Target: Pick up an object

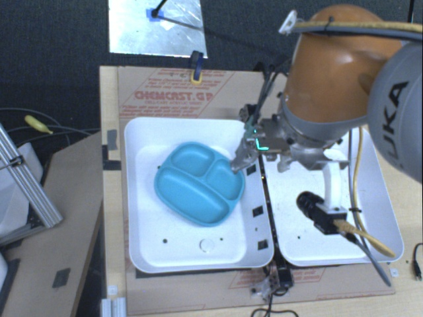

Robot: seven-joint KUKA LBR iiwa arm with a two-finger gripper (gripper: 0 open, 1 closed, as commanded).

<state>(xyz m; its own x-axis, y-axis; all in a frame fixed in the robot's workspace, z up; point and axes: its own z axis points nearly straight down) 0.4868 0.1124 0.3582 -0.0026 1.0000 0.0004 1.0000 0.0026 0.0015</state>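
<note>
so the only thing worth grabbing here is the blue divided plate (198, 190), one of those sectioned dinner trays, lying flat on the floor of the left bin (135, 177). From the claw (241, 158) it spreads out toward the camera's left and down toward the near edge. Its upper right rim is right at the claw's tip, touching or just short of it, honestly can't call it from this slant. My guess is hard plastic: light and stiff, not gonna flex or crack, but smooth and kinda slippery, and lying flat like that there's no getting around the whole thing. The raised outer rim looks like the sensible place to pinch, or maybe one of the ridges between the three wells. Grabbing at one edge means the far side will hang and want to swing or slide out, so I'd want a deep bite. As for the claw itself, it sits low by the bin's right wall, and I can't tell how far open it is or whether it has the rim in it, nothing visibly held. The right bin (297, 243) lies on the claw's other side, toward the arm
</note>
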